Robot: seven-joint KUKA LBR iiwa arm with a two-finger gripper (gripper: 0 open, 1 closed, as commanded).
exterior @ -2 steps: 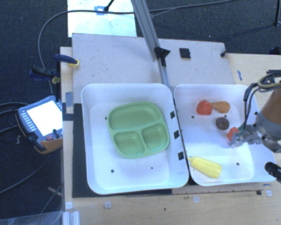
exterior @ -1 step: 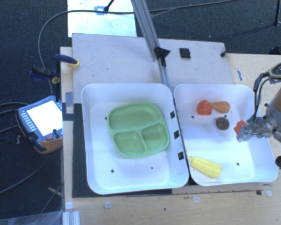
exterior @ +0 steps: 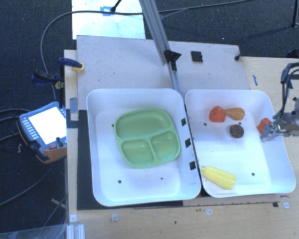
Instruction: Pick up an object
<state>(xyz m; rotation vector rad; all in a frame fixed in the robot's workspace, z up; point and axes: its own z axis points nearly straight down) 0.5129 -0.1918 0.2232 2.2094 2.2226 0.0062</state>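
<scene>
The orange block lay against the right bin's three-o'clock wall, touching the gripper on its ten-o'clock side, and we judged it the nearest target, though we could not tell how the gripper was set.

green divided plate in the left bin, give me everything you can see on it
The pale green plastic divided plate is a rounded-corner tray with three compartments: one long section across the far side and two smaller ones on the near side, split by raised ridges. It looks smooth and slightly glossy. It lies flat and right way up, turned slightly askew to the bin walls, roughly in the middle of the left shallow white bin. Nothing shows in its compartments. It rests on the bin floor alone, with nothing else touching it.
</scene>
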